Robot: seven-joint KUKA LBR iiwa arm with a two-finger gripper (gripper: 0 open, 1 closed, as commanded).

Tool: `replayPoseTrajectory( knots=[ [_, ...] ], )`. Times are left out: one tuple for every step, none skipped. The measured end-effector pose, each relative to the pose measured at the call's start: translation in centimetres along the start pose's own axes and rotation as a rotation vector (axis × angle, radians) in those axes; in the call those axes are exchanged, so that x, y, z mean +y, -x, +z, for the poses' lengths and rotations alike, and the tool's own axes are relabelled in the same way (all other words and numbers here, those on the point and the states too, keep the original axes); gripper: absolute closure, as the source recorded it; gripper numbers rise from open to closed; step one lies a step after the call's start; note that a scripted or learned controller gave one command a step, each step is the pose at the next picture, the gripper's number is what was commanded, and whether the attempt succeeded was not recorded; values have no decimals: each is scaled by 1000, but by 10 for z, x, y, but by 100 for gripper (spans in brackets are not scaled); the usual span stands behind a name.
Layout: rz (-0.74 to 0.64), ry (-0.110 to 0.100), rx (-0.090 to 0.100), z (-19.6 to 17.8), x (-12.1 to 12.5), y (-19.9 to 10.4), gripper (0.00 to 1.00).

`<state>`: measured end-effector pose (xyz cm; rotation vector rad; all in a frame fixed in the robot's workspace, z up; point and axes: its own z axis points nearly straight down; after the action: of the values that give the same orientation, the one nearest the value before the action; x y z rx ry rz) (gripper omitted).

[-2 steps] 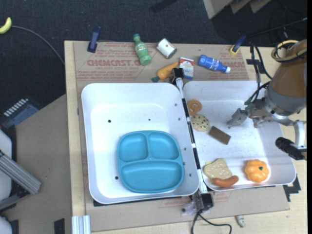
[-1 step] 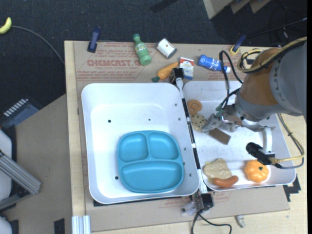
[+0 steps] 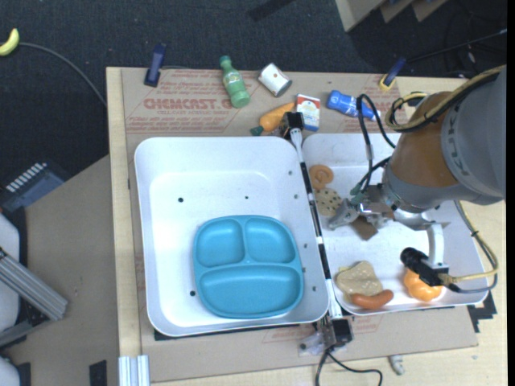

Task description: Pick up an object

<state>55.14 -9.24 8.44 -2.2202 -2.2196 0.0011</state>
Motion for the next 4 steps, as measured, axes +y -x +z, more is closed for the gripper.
replayPoseTrajectory(
  knots=[
    [-1, 3, -2, 0, 28, 12, 0],
    [0, 0, 0, 0, 0, 4, 0],
    [-1, 3, -2, 0, 22, 18, 0],
    [0, 0, 0, 0, -2, 5, 0]
  ],
)
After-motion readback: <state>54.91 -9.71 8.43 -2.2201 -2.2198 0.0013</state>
